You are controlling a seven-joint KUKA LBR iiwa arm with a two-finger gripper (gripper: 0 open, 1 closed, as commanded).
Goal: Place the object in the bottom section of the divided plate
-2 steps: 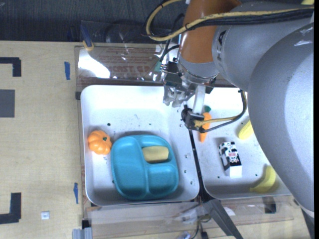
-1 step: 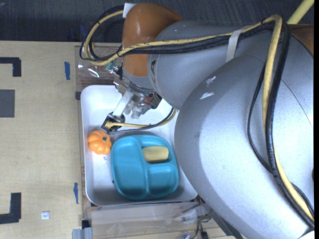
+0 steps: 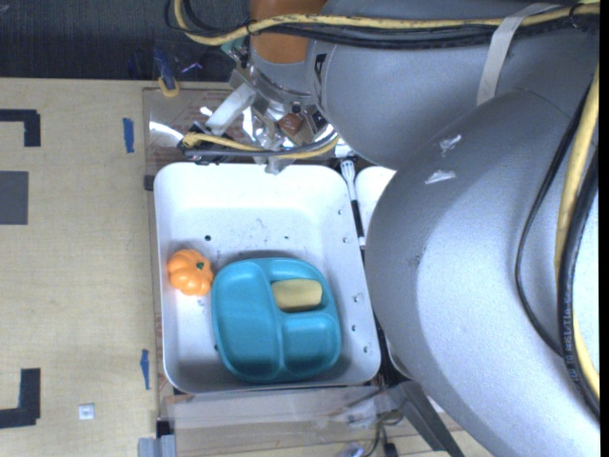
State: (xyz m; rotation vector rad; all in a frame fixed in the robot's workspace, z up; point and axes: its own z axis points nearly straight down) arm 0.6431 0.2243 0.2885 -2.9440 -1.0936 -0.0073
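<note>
A glossy teal plastic divided plate (image 3: pixel 274 320) with rounded corners lies at six o'clock in the smooth white bin (image 3: pixel 252 208). A soft-looking, oblong yellow object (image 3: pixel 298 295) sits in its upper right section. A ribbed orange toy pumpkin (image 3: pixel 189 271) touches the plate's ten o'clock edge. The metallic gripper (image 3: pixel 269 127) hovers at the bin's twelve o'clock rim; I cannot tell its state.

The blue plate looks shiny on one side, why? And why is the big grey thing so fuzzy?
In the camera view, light from above glints off the blue divided plate's left rim; the grey arm sits close to the lens, so it looks soft and casts shadow over the white bin's right side.
</note>
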